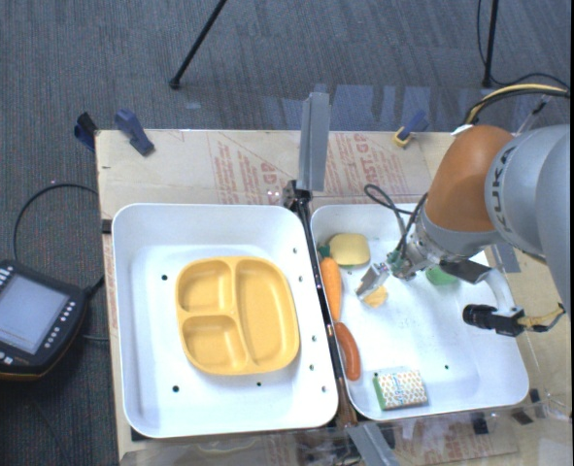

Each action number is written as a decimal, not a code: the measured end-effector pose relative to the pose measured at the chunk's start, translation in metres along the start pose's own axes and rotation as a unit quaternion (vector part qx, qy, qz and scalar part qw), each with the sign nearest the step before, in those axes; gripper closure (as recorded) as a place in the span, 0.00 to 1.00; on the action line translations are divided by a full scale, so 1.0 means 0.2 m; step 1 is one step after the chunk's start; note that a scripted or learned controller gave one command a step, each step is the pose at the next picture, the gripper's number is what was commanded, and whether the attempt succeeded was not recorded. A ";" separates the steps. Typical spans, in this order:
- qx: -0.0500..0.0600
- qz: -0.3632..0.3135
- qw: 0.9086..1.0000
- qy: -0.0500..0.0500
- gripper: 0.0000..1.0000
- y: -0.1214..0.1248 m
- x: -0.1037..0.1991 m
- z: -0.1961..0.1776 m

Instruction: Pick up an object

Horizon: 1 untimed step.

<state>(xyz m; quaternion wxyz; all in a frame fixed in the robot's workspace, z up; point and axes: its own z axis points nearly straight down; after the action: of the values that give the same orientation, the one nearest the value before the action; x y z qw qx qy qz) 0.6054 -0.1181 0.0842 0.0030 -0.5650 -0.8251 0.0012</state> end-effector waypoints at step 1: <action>0.000 0.007 1.000 0.001 0.00 -0.01 0.16 0.00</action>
<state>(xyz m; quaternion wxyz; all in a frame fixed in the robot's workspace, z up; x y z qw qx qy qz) 0.5927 -0.0891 0.0838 0.0038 -0.5708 -0.8211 0.0011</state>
